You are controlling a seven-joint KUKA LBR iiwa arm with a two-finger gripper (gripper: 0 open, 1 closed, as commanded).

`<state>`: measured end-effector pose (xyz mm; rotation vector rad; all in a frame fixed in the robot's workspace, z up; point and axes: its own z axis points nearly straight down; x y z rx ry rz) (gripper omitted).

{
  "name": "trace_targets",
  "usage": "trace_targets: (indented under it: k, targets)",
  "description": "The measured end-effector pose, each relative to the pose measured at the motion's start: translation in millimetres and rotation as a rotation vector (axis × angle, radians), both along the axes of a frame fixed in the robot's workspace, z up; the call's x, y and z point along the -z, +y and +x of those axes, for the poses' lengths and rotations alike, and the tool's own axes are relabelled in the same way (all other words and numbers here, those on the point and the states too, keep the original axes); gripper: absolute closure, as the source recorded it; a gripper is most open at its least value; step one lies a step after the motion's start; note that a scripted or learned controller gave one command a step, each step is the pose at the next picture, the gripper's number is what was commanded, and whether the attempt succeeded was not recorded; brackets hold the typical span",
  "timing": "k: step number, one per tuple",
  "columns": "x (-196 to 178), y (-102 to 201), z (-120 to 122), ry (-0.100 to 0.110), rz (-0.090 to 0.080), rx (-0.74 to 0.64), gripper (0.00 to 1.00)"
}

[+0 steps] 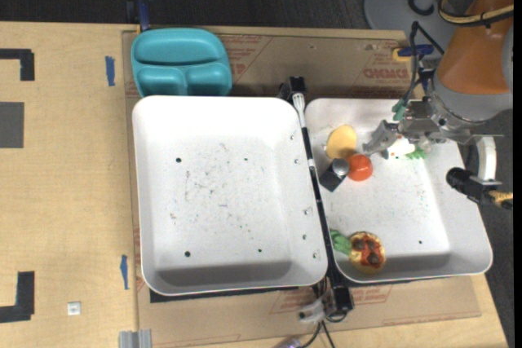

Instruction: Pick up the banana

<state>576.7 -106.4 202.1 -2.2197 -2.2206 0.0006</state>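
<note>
Gripper (pixel 390 144) hangs over the right bin (pixel 457 257); whether it is open or closed, I cannot tell. Just left of it lies the banana (pixel 341 141), touching a red ball (pixel 360 168)

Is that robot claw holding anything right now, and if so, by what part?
It cannot be told. The gripper hangs over the right bin, beside the yellow banana and the red piece, with nothing visibly between its fingers.
</note>
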Motion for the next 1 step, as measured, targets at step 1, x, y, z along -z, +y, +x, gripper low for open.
trace_targets:
  k: [1]
  targets:
    - [17.9,68.7,-70.8,0.001,0.0,-0.078,0.0]
